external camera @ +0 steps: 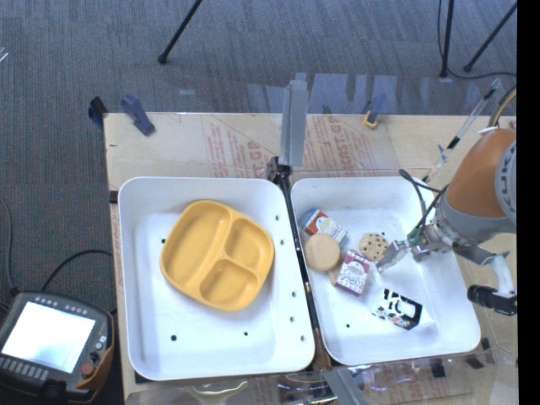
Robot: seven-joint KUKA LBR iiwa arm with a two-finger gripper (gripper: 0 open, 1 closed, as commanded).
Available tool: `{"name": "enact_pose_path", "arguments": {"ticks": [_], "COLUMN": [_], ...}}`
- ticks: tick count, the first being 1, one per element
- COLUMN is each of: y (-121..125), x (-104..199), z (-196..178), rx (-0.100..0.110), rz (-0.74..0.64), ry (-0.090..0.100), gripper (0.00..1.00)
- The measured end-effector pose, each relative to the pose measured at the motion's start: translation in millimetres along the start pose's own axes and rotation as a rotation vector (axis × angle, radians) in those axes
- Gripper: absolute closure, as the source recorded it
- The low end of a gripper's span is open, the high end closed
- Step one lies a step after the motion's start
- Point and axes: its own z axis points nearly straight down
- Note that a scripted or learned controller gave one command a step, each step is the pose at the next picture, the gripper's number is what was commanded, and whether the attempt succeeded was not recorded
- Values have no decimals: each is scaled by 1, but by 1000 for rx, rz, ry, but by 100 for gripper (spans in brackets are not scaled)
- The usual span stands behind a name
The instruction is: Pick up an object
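You see the arm (481, 184) reaching in from the right over the right bin (447, 327). Its claw (395, 254) sits low, just right of the small speckled cookie (373, 245); you cannot tell if it is open or closed, and nothing shows gripped in it. Right bin items, clustered left of centre: red-and-white carton (322, 224) by the left wall, round tan biscuit (321, 252) just below it, red snack box (354, 272) touching the biscuit's right, black-and-white packet (398, 308) lower right, apart from the rest. Left bin (143, 327) holds a yellow divided plate (218, 254), flat. Both bins rest side by side on the desk (194, 146). Tablet (52, 337) at lower left, off the desk.
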Motion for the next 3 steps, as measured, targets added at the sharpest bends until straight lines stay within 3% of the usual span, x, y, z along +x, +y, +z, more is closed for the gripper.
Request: {"name": "enact_pose_path", "arguments": {"ticks": [1, 2, 3], "y": [0, 0, -1], "x": [0, 1, 1], "z": [-7, -6, -13], "rx": [6, 7, 12], "rz": [-7, -8, -14], "ry": [0, 0, 2], "gripper": [100, 0, 100]}}
